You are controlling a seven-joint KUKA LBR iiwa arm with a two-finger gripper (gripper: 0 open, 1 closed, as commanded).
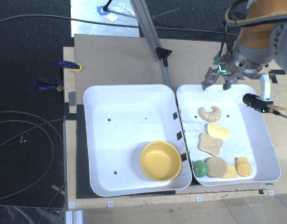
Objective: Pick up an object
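My gripper [217, 82] hangs open above the far edge of the right bin [262, 139], with nothing between its fingers. Below it in that bin lie a tan croissant [210, 113], a pale yellow piece [218, 131], a speckled cracker [210, 144], a green ball [200, 168], a round beige biscuit [217, 166] and a yellow corn piece [243, 166]. The croissant is the nearest of these to the gripper. A yellow bowl [161, 160] sits in the left bin [115, 129], near its front right corner.
A grey metal pole [150, 29] slants down across the wooden bench to the gap between the bins at the back. Black clips [179, 135] join the bins along their shared wall. A blue and yellow clamp [59, 73] grips the bench's left edge.
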